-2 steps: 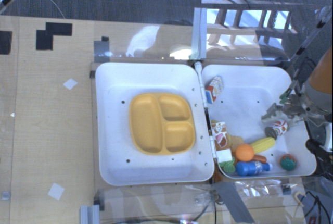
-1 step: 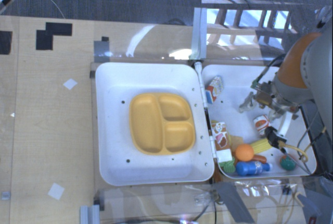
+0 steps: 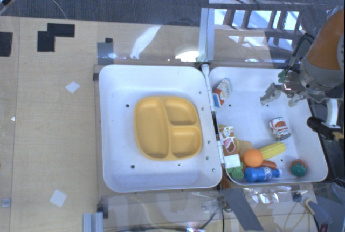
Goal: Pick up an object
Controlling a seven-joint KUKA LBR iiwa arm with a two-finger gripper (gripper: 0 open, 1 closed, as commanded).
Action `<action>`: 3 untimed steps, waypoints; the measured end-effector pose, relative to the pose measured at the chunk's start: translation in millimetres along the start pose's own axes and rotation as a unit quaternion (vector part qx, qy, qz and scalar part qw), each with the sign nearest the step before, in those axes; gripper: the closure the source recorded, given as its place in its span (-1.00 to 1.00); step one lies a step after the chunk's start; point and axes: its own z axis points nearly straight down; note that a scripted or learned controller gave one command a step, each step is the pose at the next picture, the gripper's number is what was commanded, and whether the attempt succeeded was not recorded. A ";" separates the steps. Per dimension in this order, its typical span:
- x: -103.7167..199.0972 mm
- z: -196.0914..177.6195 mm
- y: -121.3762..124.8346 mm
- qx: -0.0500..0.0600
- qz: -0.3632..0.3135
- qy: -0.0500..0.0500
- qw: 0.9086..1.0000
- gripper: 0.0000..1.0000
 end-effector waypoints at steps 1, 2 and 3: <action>-7.5 -29.7 -39.1 0.003 0.163 0.000 0.987 -1.00; 30.5 66.3 -68.4 0.000 0.194 0.001 0.981 -1.00; 29.5 53.4 -66.0 -0.004 0.193 0.000 0.981 1.00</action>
